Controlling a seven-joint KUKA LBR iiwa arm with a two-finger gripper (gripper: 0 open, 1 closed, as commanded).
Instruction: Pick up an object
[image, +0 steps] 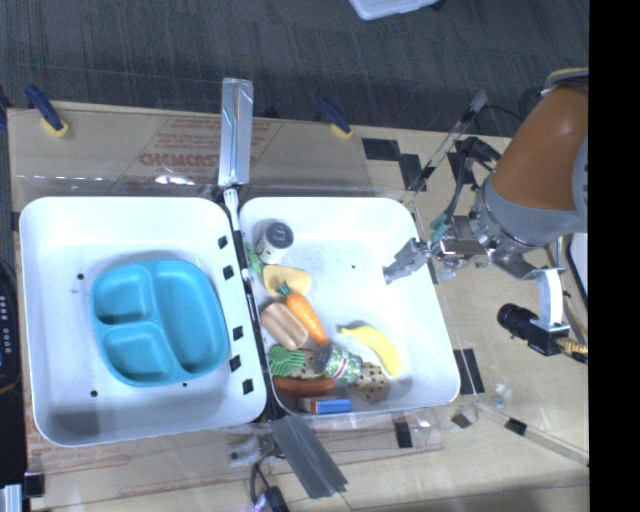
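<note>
Clearly, we saw the banana lying diagonally, open bin floor above it; gripper spread, holding nothing.

Arm cut off at the right edge past the orange band. Gripper too small and blurry to make out the tips. Red thing half buried under the toy pile, box partly tucked under too.

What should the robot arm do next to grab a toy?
Probably move left and down toward the yellow plastic banana. The gripper hangs at the right bin's upper right rim, holding nothing, while the toys are piled in the lower left part. The banana lies nearest, a little apart from the pile.
</note>
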